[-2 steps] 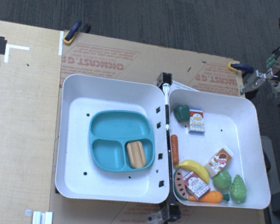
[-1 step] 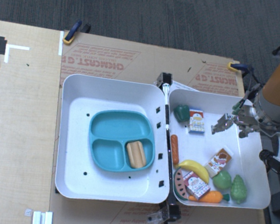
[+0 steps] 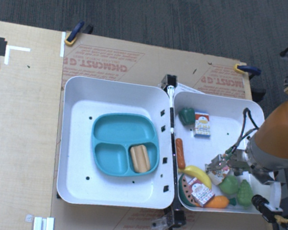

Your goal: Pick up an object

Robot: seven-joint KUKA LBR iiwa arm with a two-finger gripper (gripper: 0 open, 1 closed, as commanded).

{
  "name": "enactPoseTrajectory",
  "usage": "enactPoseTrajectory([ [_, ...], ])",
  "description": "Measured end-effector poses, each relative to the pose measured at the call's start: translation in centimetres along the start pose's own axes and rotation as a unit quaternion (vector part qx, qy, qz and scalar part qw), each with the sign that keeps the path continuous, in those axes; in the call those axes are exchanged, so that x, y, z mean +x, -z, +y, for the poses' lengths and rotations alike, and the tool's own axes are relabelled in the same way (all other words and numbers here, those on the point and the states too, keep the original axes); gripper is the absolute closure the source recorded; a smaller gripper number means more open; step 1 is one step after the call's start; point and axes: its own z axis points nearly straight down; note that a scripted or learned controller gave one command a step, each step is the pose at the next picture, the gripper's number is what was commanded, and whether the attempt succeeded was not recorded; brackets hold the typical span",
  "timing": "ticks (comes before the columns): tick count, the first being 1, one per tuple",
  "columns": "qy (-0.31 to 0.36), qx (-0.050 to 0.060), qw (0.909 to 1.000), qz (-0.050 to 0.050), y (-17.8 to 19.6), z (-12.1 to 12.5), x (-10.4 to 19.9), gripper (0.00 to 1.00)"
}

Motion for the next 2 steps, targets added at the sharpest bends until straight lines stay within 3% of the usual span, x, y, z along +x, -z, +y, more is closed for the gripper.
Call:
enactPoseTrajectory([
  [1,-0.001,0.001,1.0000,0.000,0.9,0.0,0.0,1.00],
  [2,0.002,0.002,1.0000,0.000,13.7,1.9,6.7,1.00],
])
